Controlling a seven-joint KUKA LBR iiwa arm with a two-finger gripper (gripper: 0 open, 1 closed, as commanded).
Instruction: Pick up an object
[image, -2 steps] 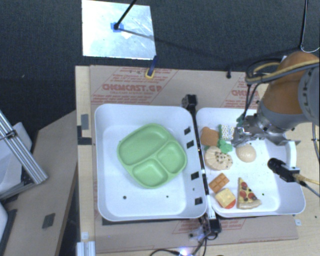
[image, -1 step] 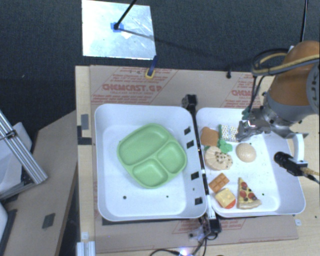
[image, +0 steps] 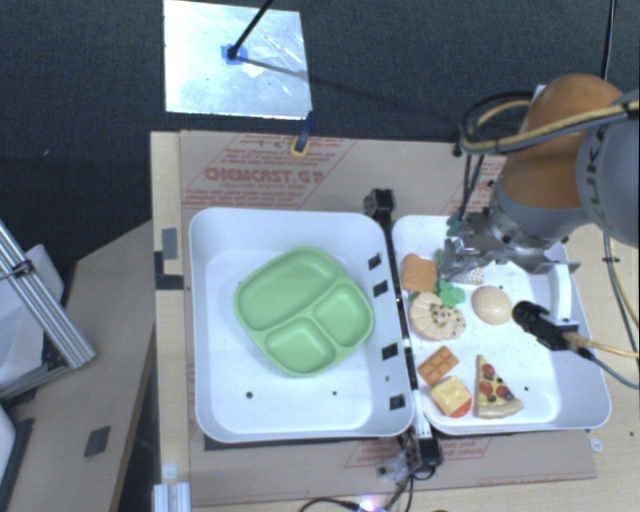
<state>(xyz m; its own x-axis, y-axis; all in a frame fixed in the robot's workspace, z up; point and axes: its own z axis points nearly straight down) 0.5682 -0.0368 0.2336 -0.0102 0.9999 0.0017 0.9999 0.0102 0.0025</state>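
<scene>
We locate the gripper (image: 462, 262) low over the right bin (image: 580, 385), at 12 o'clock from the round cookie (image: 437, 318) and just beside the toast slice (image: 420, 273); we cannot tell how far its fingers are spread or whether they hold anything. Toy foods lie in this bin: an egg (image: 491, 304), a waffle (image: 438, 365), a cheese block (image: 452, 396) and a pizza slice (image: 493, 388). The left bin (image: 225, 400) carries a green divided plate (image: 303, 310).

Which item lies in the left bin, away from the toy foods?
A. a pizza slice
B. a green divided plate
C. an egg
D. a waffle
B: the green divided plate sits alone in the left bin, while the pizza slice, waffle and egg all lie in the right bin, where the gripper reaches.
</scene>
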